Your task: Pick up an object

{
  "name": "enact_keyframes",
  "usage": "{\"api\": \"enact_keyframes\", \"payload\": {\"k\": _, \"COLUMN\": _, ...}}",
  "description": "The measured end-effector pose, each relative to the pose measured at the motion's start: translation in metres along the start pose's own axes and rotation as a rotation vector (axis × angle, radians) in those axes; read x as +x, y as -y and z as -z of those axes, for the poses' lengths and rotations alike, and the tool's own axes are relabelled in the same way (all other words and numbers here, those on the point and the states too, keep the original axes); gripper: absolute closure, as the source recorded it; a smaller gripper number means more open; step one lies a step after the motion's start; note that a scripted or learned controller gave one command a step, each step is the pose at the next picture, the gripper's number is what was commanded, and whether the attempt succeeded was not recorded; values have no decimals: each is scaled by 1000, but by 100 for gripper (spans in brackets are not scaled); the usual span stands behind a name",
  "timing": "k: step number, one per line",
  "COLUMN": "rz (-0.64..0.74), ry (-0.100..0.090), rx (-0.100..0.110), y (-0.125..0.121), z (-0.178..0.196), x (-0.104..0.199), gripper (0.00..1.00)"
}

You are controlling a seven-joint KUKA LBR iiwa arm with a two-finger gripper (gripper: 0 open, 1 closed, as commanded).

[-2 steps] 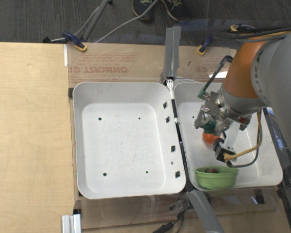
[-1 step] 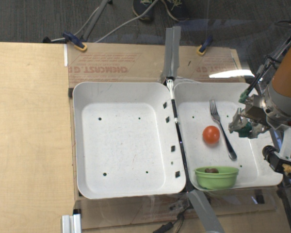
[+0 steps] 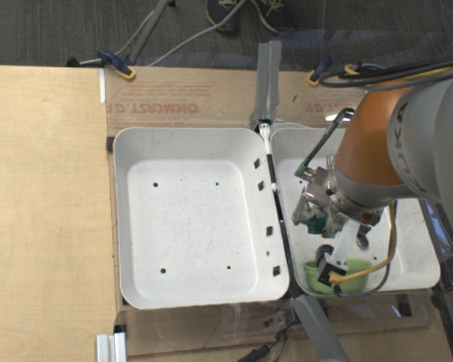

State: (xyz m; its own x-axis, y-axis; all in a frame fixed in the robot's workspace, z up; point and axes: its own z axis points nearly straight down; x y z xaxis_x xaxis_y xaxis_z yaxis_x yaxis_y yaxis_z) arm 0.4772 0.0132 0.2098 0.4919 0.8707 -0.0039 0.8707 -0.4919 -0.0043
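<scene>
One green object (image 3: 334,274) lies at the near edge of the right bin (image 3: 415,270), partly hidden by cables. Just above it hangs the arm's wrist with the jaws; their opening cannot be told. Beside it sits the left bin (image 3: 192,217).

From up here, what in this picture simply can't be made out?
- Camera view: the arm covers much of the right bin, so its contents are mostly hidden.
- The green object near the front is partly covered by cables; its shape is unclear.
- The gripper is too cluttered to read.
</scene>
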Motion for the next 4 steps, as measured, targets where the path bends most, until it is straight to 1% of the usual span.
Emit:
{"api": "enact_keyframes", "payload": {"k": 1, "rz": 135, "ry": -1, "rx": -4, "y": -49, "z": 70, "x": -86, "gripper": 100}}
{"api": "enact_keyframes", "payload": {"k": 2, "rz": 287, "ry": -2, "rx": -2, "y": -101, "z": -109, "x": -109, "gripper": 100}}
{"api": "enact_keyframes", "payload": {"k": 3, "rz": 166, "ry": -1, "rx": -4, "y": -118, "z": 44, "x": -52, "gripper": 100}}
{"api": "enact_keyframes", "payload": {"k": 4, "rz": 269, "ry": -1, "rx": 0, "y": -101, "z": -75, "x": -150, "gripper": 100}}
